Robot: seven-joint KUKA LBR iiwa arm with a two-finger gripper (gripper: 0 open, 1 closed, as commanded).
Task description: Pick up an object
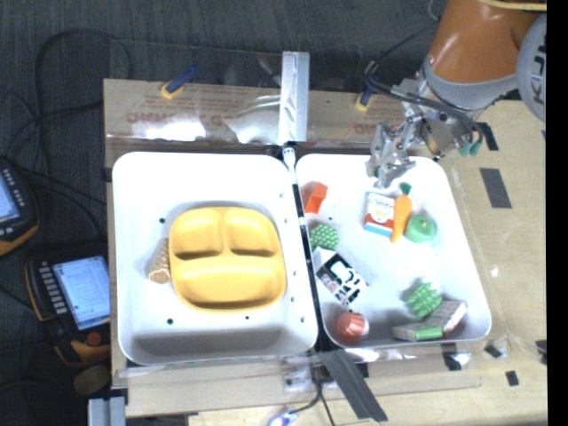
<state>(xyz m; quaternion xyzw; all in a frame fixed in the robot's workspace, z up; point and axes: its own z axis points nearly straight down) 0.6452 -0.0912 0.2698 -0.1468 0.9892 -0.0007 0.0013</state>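
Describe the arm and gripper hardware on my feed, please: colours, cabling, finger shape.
The arm has a broad orange band above a grey wrist, with black cables looping beside it. The gripper is bare silvery metal, with thin fingers and small teal-green fittings near its base.

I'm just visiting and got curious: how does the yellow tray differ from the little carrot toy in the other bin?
The yellow tray is far larger than the carrot. The tray is yellow with three compartments; the carrot is orange with a green top. The tray lies in the left bin, the carrot in the right bin against a small white carton. Both lie flat on white bin floors.
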